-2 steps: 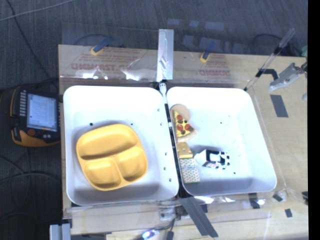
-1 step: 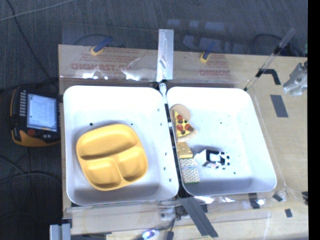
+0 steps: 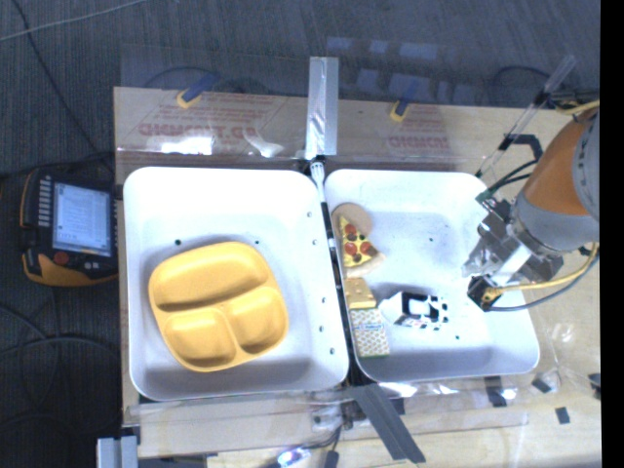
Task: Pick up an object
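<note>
In the right bin [image 3: 458,354], a toy pizza slice [image 3: 355,239] lies against the left wall. Just below it is a small yellow and green box [image 3: 366,322]. A black and white object [image 3: 423,309] rests near the bin's middle. My gripper [image 3: 490,261] hangs over the bin's right side, to the right of the black and white object and apart from it. Nothing shows between its fingers. The grey arm with its orange band [image 3: 558,178] comes in from the right.
The left bin [image 3: 146,193] holds a yellow divided plate [image 3: 217,303]. A metal strip [image 3: 322,105] runs between the bins at the back. A handheld control pendant [image 3: 70,227] lies left of the bench. Cables [image 3: 531,291] trail beside the gripper.
</note>
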You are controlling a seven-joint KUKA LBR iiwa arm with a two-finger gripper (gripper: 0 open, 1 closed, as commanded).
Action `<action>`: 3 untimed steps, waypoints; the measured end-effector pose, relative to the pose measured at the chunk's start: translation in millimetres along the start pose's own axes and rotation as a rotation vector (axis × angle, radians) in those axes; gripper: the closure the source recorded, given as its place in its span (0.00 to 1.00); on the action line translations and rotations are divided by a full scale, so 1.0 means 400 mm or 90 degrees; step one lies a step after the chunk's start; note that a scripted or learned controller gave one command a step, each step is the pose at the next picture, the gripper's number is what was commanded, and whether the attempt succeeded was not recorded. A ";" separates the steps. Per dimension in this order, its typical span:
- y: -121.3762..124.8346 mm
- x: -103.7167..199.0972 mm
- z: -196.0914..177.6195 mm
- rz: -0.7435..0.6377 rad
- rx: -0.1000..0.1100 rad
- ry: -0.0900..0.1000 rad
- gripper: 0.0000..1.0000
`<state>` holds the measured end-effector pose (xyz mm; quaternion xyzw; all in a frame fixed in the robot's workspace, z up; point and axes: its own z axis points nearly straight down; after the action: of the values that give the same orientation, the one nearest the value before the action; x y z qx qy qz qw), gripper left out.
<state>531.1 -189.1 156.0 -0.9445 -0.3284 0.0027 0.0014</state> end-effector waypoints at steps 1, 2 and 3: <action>-0.101 0.027 0.160 0.067 -0.011 0.007 1.00; -0.146 -0.037 -0.268 -0.175 -0.002 0.001 1.00; -0.016 -0.013 -0.685 -0.213 -0.004 0.000 1.00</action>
<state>524.5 -187.5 429.9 -0.8765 -0.4813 0.0016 -0.0014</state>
